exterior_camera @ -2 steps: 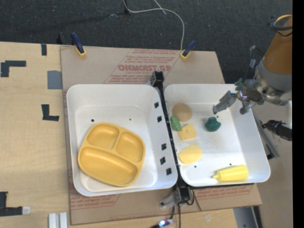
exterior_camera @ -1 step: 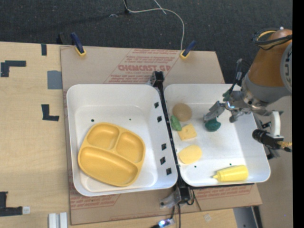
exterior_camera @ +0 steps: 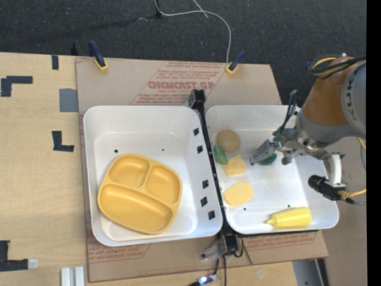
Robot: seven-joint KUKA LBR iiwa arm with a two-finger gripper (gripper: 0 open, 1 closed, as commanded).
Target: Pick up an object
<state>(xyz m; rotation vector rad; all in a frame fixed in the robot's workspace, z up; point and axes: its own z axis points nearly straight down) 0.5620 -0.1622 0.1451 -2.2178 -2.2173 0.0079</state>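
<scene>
The bench carries two white bins [exterior_camera: 89,124]. My gripper [exterior_camera: 265,155] hangs low in the right bin, a teal piece [exterior_camera: 269,157] at its tip; whether my jaws pinch it I cannot tell. My arm [exterior_camera: 330,109] reaches in from the right, wrist bent leftward.

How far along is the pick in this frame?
Nothing looks lifted: the tan round piece, green piece, yellow square, yellow disc and yellow bottle all lie in the right bin. The gripper is low in that bin, with something teal at its tip. A confirmed grasp and lift remain.
</scene>
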